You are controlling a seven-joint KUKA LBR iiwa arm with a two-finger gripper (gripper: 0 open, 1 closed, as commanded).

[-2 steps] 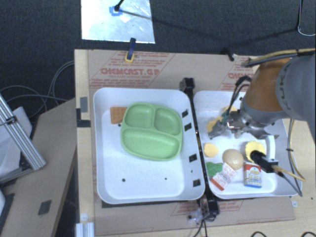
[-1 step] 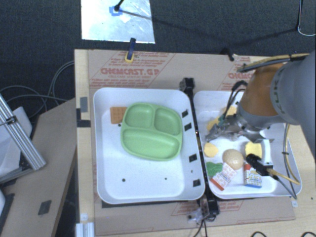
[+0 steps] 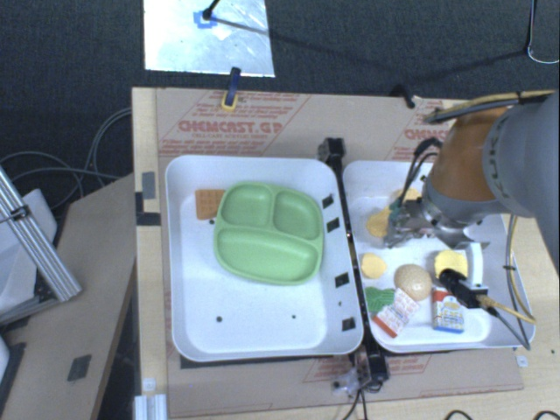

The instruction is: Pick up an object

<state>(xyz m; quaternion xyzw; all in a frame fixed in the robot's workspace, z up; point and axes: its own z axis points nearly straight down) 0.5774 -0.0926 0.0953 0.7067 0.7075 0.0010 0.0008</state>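
One gripper, fingers' state indiscernible, low at the right bin's left-centre; a yellow round piece just beside it toward the bin's left wall, nearest candidate.

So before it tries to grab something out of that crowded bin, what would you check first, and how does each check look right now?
1. Gripper over the right bin: ok.
2. Fingers open for a grab: cannot tell, the wrist hides them.
3. Anything already held: cannot tell.
4. Targets within reach: ok, a yellow piece lies beside the gripper, with a beige ball and a small carton nearer the front.
5. Room around targets: not ok, the items sit crowded together.
6. Left bin undisturbed: ok, the green tray lies flat.
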